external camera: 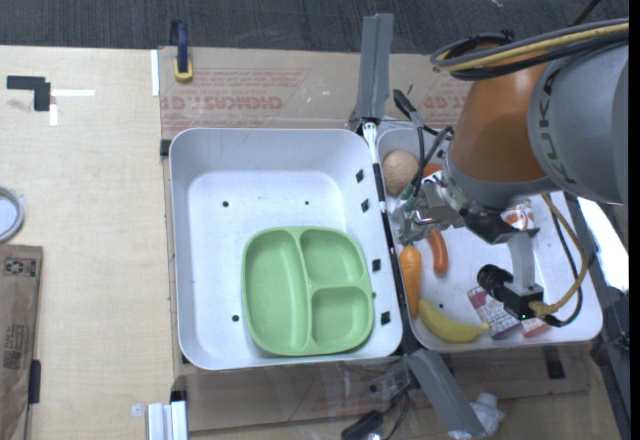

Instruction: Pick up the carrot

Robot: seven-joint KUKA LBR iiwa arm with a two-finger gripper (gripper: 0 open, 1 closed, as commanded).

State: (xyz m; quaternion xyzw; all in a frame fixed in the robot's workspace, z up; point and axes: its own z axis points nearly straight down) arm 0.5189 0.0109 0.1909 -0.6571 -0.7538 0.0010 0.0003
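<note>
Arm comes in from the right, grey w/ orange band, wrist hanging over the left part of the right bin. Gripper sits low near that bin's left wall, just above the carrot's top end; can't tell how far it's open or whether it has hold of anything, since wrist hardware and cables hide that area. Carrot lies lengthwise along the right bin's left wall, orange, roughly mid-wall, pointing toward the bin's near edge. Just beside it, to the right, a small red-orange sausage-like piece, slightly tilted. Banana lies near the right bin's near-left corner, just beyond the carrot's lower tip, curved along the near edge. A beige egg-like ball sits at the bin's far-left corner. Small red/white packets rest toward the near edge, right of the banana; another red/white item shows by the wrist, partly hidden. Left bin holds a green divided plate w/ three compartments, set toward its near-right corner. Both bins sit side by side, walls touching, on the bench.
</note>
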